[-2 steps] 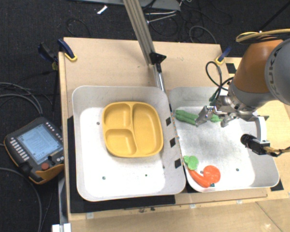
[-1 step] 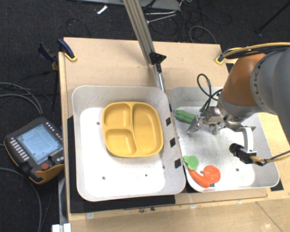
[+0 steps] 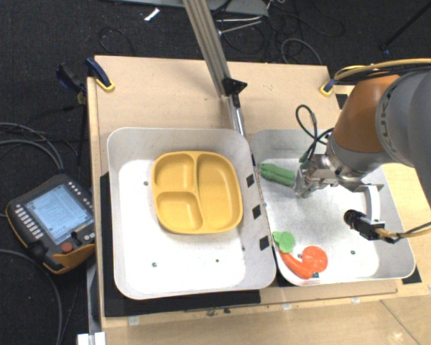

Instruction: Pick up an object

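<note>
Gripper (image 3: 304, 185) beside green object (image 3: 276, 172) in right bin (image 3: 395, 268), finger state unclear

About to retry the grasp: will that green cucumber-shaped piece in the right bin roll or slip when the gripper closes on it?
The green piece looks rounded and elongated, so it may roll sideways if nudged off-centre. Its surface seems smooth, like moulded plastic, so it could slip. It lies flat on the right bin floor beside the gripper and looks small and probably light, easily pushed away.
</note>
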`<state>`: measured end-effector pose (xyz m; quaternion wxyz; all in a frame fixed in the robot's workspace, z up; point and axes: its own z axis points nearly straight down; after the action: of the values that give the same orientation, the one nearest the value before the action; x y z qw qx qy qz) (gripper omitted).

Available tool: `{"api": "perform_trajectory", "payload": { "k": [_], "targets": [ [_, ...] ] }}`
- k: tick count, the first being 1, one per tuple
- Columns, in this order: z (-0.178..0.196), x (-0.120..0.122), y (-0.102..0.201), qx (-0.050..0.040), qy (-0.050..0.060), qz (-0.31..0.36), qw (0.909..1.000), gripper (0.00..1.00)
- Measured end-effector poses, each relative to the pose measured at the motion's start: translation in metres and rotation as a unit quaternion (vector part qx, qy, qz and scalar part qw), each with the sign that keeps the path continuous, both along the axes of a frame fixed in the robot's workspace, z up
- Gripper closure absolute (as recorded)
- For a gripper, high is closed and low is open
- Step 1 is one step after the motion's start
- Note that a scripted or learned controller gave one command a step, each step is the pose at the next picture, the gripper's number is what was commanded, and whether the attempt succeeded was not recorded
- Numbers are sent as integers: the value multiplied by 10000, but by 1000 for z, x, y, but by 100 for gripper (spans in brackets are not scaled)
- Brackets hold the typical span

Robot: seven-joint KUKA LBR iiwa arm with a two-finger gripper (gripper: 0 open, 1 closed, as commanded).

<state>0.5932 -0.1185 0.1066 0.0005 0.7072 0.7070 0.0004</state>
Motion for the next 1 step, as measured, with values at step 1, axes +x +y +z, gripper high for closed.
{"api": "perform_trajectory", "payload": {
  "k": [1],
  "targets": [
    [52,8,8,-3,-23,18,10000,100]
  ]
}}
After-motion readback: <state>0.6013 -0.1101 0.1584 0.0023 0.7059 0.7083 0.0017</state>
